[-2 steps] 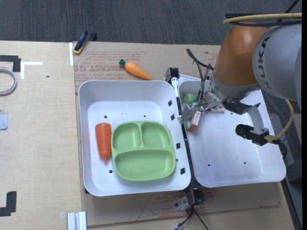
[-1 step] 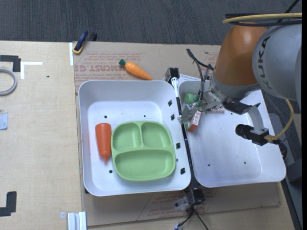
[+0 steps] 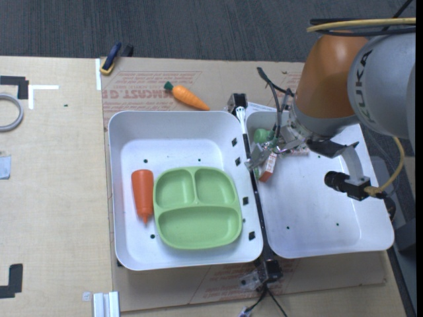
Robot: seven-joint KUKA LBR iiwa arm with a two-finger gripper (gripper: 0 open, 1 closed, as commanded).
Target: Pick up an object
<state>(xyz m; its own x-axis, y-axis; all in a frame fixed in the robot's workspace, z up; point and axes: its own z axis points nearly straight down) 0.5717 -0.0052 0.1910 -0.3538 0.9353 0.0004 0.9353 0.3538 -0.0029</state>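
My gripper (image 3: 264,160) is low over the near-left part of the right bin (image 3: 330,223), close to the wall shared with the left bin. A small red and white object (image 3: 267,172) lies right under its tip, touching or nearly touching it. Whether it is gripped is hidden from this angle. A small green object (image 3: 263,135) sits just behind the gripper in the bin's back left corner. The grey arm with its orange band (image 3: 330,78) comes in from the upper right and covers the back of that bin.
The left bin (image 3: 125,243) holds a green divided plate (image 3: 197,207) and an orange cylinder (image 3: 143,193) to its left. A toy carrot (image 3: 187,96) lies on the cardboard behind the left bin. A black camera mount (image 3: 347,183) juts over the right bin.
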